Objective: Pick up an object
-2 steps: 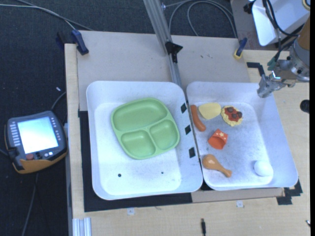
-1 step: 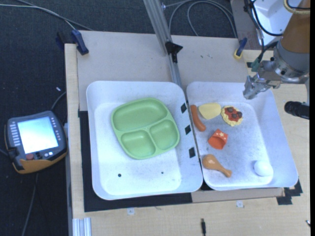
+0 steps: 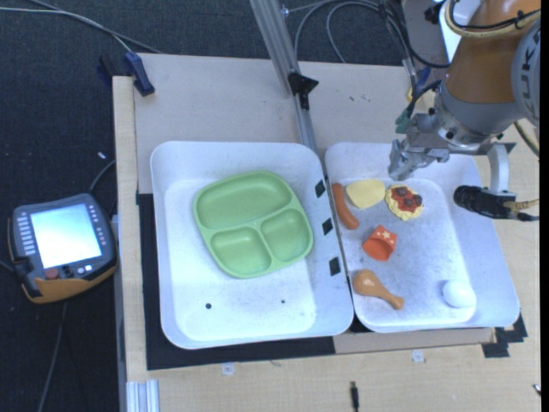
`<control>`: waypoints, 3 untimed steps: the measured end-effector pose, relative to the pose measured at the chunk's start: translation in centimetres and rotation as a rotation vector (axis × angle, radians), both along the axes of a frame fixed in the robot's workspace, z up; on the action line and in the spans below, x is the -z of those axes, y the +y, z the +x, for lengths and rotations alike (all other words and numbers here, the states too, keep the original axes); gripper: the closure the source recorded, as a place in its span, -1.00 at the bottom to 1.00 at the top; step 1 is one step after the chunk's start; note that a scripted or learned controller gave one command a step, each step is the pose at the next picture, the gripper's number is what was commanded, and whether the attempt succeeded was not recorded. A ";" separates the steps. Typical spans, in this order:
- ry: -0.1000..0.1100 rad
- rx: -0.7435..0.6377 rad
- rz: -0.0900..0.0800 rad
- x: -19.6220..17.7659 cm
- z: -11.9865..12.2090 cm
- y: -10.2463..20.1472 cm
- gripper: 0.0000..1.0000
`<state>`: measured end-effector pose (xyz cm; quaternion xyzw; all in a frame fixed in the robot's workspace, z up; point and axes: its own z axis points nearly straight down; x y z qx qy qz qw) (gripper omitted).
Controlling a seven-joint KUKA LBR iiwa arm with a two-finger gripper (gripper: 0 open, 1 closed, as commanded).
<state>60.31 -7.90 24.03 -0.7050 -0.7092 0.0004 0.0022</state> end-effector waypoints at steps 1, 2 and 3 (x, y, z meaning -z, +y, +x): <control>0.000 0.001 -0.001 1.3 -0.9 5.4 1.00; 0.001 0.000 0.000 2.4 -1.1 11.0 1.00; -0.005 0.001 -0.001 1.2 -1.7 15.5 1.00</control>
